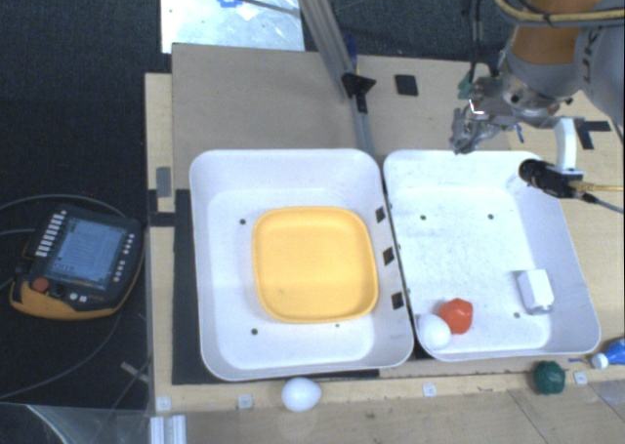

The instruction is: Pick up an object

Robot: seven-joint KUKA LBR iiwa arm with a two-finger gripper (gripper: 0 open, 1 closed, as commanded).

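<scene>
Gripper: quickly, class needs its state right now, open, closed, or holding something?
Gripper: cannot be told; it hangs over the far edge of the right bin, with nothing seen in it.

— What is the surface [264,100] like?
— It is flat and light brown.
— What sits right on it?
— Two white bins, side by side and touching. The left bin [220,237] and the right bin [469,188].
— Anything else?
— Yes. A white egg [301,394] lies just in front of the left bin. A dark green ball [548,377] lies by the front right corner of the right bin.
</scene>
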